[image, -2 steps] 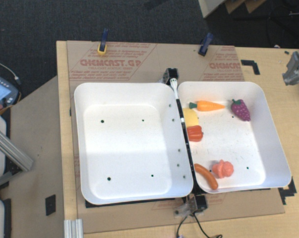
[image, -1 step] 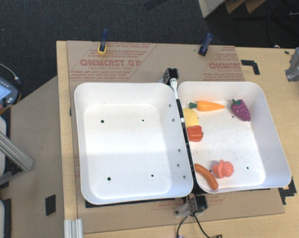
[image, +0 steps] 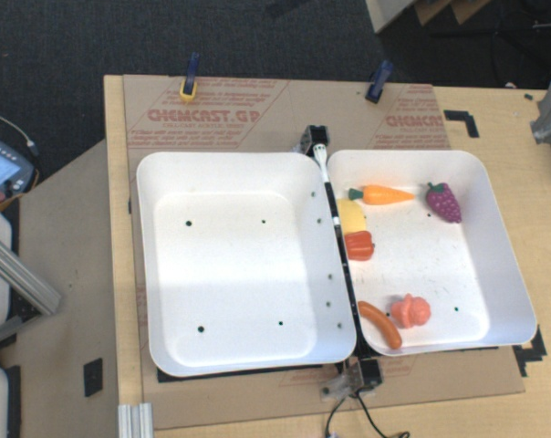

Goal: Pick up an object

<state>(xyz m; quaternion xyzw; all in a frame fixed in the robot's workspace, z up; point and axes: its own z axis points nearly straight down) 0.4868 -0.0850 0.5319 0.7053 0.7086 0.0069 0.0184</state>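
Six toys are seen in the right bin [image: 494, 245] — carrot [image: 385, 193] and grapes [image: 444, 202] at its far end, sausage [image: 380, 325] at its near rim. Gripper state cannot be told.

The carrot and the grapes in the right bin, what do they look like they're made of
Carrot: most likely moulded plastic, with flat, even orange and a smooth, slightly glossy skin. Grapes: probably plastic or rubber too, one solid purple lump with a bumpy surface. Both look like toy food; the view is too coarse to be sure.
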